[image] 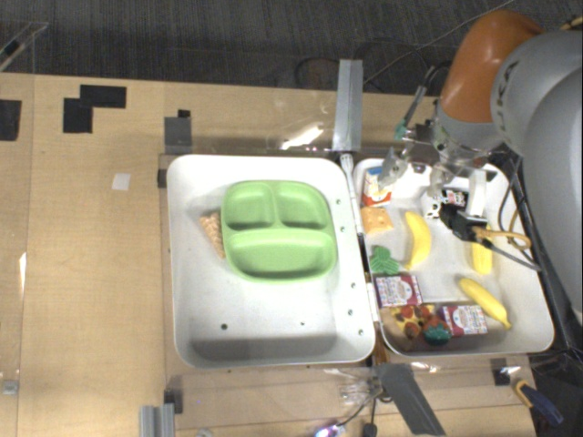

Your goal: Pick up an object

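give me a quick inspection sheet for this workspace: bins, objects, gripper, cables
surface: left bin and right bin, both white, on a wooden bench
job's things: right bin holds three bananas, two small cartons, a green toy
clutter: green divided plate in left bin, tan piece at its left edge
grippers: gripper over right bin's far left corner; grasp cannot be told
cables: dark cables beside the arm
surroundings: dark floor behind the bench
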`<state>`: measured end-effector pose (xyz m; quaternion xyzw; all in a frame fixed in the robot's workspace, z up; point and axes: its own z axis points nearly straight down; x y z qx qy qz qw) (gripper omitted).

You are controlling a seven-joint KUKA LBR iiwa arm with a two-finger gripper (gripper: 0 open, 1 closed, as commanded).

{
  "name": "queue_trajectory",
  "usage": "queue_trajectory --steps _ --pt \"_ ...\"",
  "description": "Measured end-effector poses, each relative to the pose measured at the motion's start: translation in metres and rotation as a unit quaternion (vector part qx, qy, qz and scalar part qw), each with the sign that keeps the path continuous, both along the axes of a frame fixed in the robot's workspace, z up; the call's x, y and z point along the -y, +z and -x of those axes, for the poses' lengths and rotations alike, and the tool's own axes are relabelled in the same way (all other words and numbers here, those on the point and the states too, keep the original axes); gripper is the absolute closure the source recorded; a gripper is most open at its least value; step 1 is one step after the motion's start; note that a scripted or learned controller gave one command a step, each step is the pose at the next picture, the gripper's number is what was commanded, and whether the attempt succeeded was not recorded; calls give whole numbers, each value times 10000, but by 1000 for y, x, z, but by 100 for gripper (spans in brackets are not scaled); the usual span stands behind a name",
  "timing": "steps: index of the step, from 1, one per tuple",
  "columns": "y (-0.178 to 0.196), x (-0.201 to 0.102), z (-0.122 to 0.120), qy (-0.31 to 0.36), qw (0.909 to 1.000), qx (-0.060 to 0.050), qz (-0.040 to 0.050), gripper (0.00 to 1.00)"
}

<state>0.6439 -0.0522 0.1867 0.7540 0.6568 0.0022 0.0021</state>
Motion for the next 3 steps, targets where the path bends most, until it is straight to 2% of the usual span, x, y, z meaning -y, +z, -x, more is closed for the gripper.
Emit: queue_trajectory --steps 1,2,3 --pt "-73 69 57 411 9992 -12 3 0" --pt "-60 68 55 411 9992 22 3 100" --pt "-60 68 55 410 9992 21 2 0"
